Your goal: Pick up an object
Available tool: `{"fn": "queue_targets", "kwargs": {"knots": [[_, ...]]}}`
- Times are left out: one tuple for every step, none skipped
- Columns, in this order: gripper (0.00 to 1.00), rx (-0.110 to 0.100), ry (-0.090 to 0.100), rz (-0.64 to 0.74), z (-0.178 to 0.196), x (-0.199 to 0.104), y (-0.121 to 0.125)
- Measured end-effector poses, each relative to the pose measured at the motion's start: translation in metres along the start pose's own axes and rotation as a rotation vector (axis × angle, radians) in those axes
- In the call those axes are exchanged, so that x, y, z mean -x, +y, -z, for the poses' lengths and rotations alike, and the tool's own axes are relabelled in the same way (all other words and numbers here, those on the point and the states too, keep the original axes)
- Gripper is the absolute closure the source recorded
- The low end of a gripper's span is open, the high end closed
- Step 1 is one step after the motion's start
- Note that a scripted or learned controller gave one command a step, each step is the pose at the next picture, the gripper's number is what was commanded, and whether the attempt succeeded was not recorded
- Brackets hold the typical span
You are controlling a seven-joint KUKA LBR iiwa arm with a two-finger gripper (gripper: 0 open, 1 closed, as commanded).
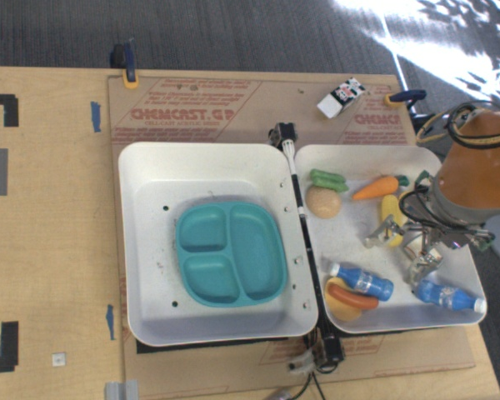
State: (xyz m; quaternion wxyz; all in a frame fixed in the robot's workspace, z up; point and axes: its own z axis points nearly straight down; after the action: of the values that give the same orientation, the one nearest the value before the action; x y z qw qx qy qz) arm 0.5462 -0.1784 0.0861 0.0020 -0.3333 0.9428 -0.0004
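The grey arm with its orange band (477,169) reaches in from the right edge over the right bin (471,261), wrist pointing down, the gripper (412,244) hanging low toward that bin's right side.

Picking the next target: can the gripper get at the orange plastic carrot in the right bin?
Probably yes. The orange plastic carrot lies uncovered near the right bin's far wall, nothing on top, and the gripper hangs in that bin.

The right bin (483,277) is crowded: carrot (375,188) and green piece (327,178) near its far edge, two blue bottles (362,282) along its near edge; bare floor lies mid-bin (354,236).
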Motion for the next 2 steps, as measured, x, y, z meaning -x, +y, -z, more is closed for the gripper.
{"fn": "queue_targets", "kwargs": {"knots": [[0.00,0.000,0.000,0.000,0.000,0.000,0.000],[0.00,-0.001,-0.004,0.232,-0.001,0.105,-0.027]]}}
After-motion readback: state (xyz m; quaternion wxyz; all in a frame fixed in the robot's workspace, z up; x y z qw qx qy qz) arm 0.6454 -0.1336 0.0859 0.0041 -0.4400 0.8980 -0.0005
